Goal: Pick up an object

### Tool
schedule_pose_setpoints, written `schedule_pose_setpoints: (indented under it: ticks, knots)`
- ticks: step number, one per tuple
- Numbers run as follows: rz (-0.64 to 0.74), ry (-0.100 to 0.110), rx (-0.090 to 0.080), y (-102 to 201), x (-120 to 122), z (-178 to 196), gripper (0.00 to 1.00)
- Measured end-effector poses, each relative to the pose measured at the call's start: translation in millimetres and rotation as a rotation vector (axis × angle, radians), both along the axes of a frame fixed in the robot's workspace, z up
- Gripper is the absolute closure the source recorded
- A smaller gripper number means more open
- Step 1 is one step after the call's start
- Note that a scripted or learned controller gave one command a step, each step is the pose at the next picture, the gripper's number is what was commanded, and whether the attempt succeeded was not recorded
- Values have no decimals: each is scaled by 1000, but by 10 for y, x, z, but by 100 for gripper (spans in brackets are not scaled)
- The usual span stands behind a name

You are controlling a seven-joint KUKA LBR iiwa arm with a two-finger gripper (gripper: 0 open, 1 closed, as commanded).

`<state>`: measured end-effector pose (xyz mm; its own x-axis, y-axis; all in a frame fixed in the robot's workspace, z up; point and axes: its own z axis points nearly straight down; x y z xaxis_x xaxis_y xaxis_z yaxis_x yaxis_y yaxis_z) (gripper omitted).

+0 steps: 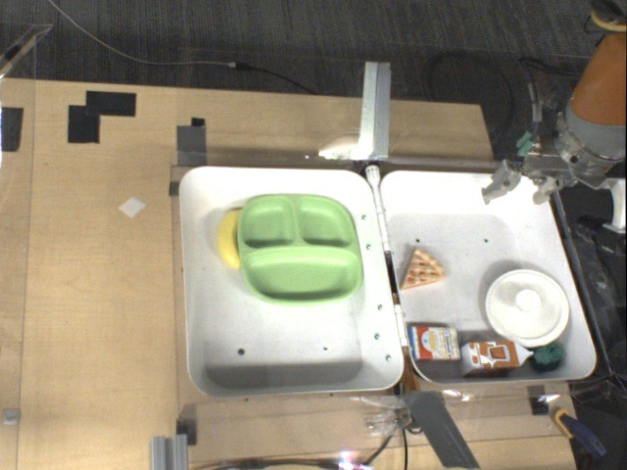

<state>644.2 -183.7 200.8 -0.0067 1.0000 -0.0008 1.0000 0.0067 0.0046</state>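
Observation:
My gripper (pixel 520 186) hangs over the far right corner of the right bin (pixel 460 225), open, with only bare bin floor between its fingers. Several objects lie nearer the front of that bin. A waffle-patterned pizza slice (pixel 422 269) rests by the left wall. A round white bowl (pixel 527 305) sits at the right. Along the front wall lie a small red and white carton (pixel 434 342), a brown carton (pixel 491 357) and a dark green object (pixel 548 357). The left bin (pixel 201 292) bears a green divided plate (pixel 297 246), with a yellow object (pixel 227 239) half hidden under its left edge.
A metal post (pixel 376 111) rises behind the divider between the bins. The arm's orange band (pixel 601 86) shows at the top right, above the bin's far corner. Wooden bench surface (pixel 88 262) stretches to the left of the bins.

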Motion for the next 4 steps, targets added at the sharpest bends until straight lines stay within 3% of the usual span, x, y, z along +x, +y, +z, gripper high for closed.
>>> schedule_pose_setpoints:
  ticks: [1, 2, 3, 4]
  knots:
    - [7, 1, 1, 871, 105, -842, 0]
    - [118, -2, -1, 891, 266, -1138, 0]
    - [179, -3, -1, 829, 266, -407, 0]
    - [25, -1, 1, 896, 260, -788, 0]
